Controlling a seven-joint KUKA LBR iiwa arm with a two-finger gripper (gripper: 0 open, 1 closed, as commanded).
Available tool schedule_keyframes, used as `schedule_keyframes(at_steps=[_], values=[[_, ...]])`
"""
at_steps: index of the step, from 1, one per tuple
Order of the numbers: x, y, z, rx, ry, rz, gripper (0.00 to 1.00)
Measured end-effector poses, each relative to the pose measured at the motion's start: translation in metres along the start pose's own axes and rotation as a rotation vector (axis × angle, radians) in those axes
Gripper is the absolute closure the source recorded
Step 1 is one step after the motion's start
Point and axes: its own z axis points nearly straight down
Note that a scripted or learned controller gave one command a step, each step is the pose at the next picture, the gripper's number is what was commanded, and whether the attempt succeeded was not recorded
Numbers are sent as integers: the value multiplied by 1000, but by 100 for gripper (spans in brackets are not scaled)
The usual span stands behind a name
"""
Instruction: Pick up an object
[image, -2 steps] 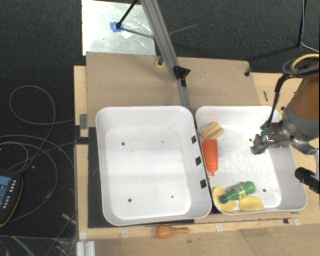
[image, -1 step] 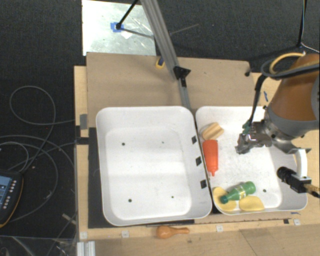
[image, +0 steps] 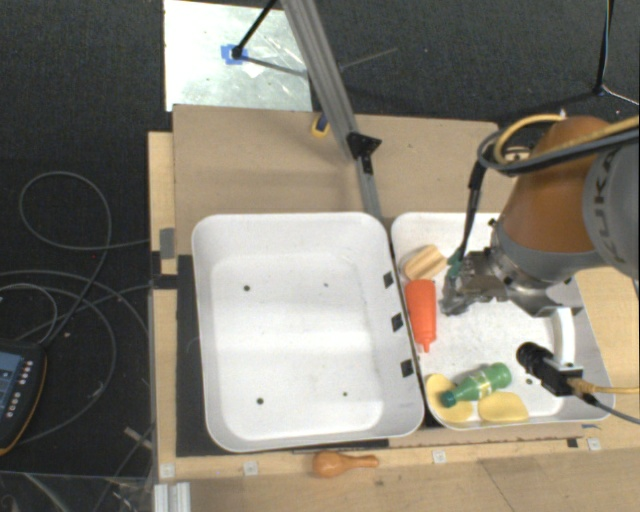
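From the overhead camera view, the desk (image: 260, 165) carries two white bins side by side: the left bin (image: 300, 330) in the centre of the frame, the right bin (image: 470, 340) toward the right edge. The arm (image: 560, 210) enters from the right, its orange band filling the upper right, and the tool (image: 462, 290) hangs low over the upper middle of the right bin. Whether it is released or clenched cannot be told — the dark wrist body hides that part, and nothing shows as held.

The candidates all lie in the right bin. The orange carrot-shaped object (image: 423, 312) sits just left of the tool, along the bin's left wall, its long axis running up and down the frame with the thin end pointing to the lower edge. A tan block (image: 423, 262) lies just above it, up and to the left of the tool. Lower in the frame, near the bin's bottom rim, a green bottle (image: 478, 384) lies tilted across a yellow piece (image: 500, 407), well below the tool.

The nearest pick looks to be the carrot-shaped object — a short shift toward frame left, closing across its narrow width rather than along its length. Its closeness to the bin wall may crowd one side of the grasp.

A small orange-brown object (image: 345, 462) lies on the desk outside the bins, at the lower centre.
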Motion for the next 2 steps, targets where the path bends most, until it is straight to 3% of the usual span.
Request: schedule_keyframes(at_steps=[2], values=[[112,-18,-5,1,0,-1,100]])
